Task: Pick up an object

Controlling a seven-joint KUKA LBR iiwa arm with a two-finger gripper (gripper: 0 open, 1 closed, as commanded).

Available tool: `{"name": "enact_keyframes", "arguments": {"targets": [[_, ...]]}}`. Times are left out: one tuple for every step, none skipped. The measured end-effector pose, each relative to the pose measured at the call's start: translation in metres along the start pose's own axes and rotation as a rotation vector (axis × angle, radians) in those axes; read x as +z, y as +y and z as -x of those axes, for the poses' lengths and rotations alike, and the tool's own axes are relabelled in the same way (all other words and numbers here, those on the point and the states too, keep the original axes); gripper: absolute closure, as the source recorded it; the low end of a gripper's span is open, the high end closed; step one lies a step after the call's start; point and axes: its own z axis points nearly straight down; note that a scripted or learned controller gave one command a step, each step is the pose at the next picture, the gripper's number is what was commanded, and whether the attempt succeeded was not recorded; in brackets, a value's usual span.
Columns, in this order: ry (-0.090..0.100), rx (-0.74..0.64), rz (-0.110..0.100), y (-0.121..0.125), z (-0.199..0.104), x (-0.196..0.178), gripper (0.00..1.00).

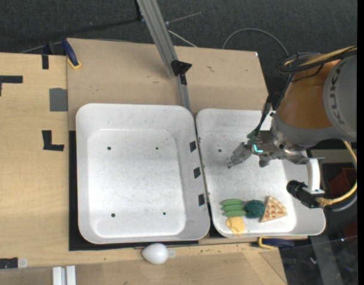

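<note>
The wooden surface (128, 70) is pale, matte plywood with a few dark tape marks, and it carries two shallow white plastic bins with rounded corners and speckled, scuffed floors. The left bin (134, 171) is broad and nearly square, with a raised rim and four small dark dots on its floor. The right bin (229, 129) is narrower and holds a tight cluster of small toy foods along its near edge: a green pea pod (232, 205) with bumpy, ridged lobes, a dark green broccoli floret (253, 208) with a knobbly rounded head touching it on the right, a yellow corn-like piece (235, 223) just below the pod, and a triangular pizza slice (272, 209) with a tan crust and red spots, lying just beside the floret. The gripper (236, 158), slim grey metal with a teal-lit part behind it, hangs over the middle of the right bin, well apart from the toy cluster; its fingers look drawn close together, with nothing between them. Behind it swells the arm's smooth orange band (306, 100) and grey casing. A glossy white egg-shaped object (155, 253) rests on the surface just outside the left bin's near rim. A ribbed aluminium rail (158, 25) slants down toward the gap between the bins.
</note>
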Motion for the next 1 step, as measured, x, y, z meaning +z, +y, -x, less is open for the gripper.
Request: {"name": "enact_keyframes", "arguments": {"targets": [[-0.001, -0.001, 0.005, 0.0010, 0.0001, -0.0024, 0.00]]}}
